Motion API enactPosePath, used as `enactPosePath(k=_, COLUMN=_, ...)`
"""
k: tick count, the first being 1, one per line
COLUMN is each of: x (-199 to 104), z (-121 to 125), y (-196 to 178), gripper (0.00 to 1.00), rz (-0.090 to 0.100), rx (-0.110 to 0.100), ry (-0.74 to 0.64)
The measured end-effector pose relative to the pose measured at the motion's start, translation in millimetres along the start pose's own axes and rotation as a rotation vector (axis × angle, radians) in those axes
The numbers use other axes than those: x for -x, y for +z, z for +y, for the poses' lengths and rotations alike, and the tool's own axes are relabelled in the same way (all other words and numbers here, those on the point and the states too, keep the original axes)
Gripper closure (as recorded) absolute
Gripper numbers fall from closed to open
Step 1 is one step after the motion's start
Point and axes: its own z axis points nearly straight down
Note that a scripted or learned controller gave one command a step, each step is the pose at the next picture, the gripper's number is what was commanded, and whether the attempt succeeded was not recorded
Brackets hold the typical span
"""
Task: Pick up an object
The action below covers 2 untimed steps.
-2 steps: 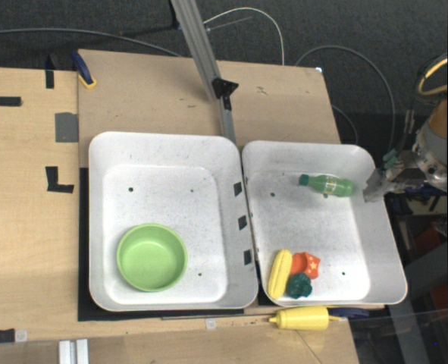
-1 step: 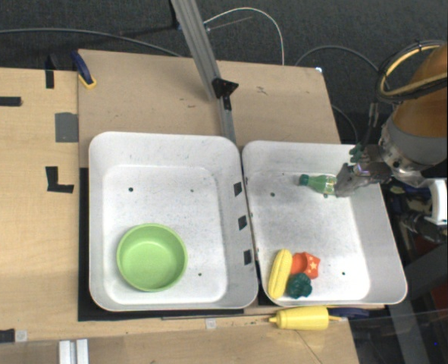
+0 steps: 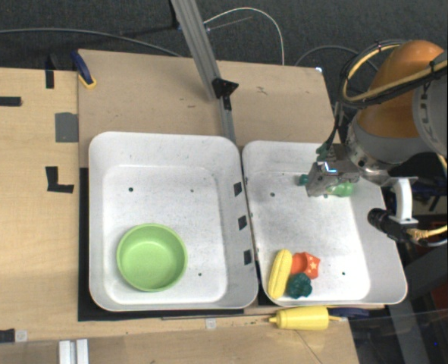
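My gripper [image 3: 324, 183] hangs low over the far part of the right bin [image 3: 375, 279], right at a small green object [image 3: 342, 189] that pokes out beside its tip. Whether that object sits between the fingers I cannot make out. Near the bin's front edge lie a yellow corn-like piece [image 3: 279, 272], a small orange-red toy [image 3: 307, 263] and a dark green toy [image 3: 299, 285], all bunched together and well clear of the gripper.
A light green bowl [image 3: 151, 256] sits in the front left corner of the left bin [image 3: 170, 158]. A yellow object [image 3: 305, 318] lies on the bench just outside the right bin's front rim. A grey pole [image 3: 201, 44] slants over the bench behind the bins.
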Motion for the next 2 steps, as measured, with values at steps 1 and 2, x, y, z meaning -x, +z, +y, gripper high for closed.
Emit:
enactPosePath(k=1, x=-47.3, z=7.1, y=-6.7, gripper=1.00, rz=0.000, rx=0.001, ry=-0.001)
enactPosePath(k=2, x=-98.7, z=8.8, y=5.4, gripper=1.00, rz=-0.001, rx=-0.001, ry=0.000)
